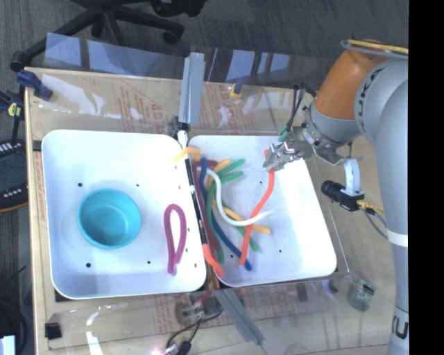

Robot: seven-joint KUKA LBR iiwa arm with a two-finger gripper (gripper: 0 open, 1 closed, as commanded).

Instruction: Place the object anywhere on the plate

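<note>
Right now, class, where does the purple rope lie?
The purple rope lies looped in the left bin, right of the blue bowl, near the bins' shared edge.

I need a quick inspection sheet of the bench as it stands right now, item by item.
Surface: two shallow white bins side by side, left bin and right bin, on a wooden bench.
Job's things: round blue plate or bowl in the left bin; bent purple flexible rod lies beside it, apart from it.
Clutter: pile of rods in the right bin, among them an orange rod, a white rod, green rods and a blue rod.
Grippers: gripper over the right bin's far edge, at the orange rod's top end; grasp cannot be judged.
Cables: thin leads at the wrist.
Surroundings: office chair base on carpet.
</note>
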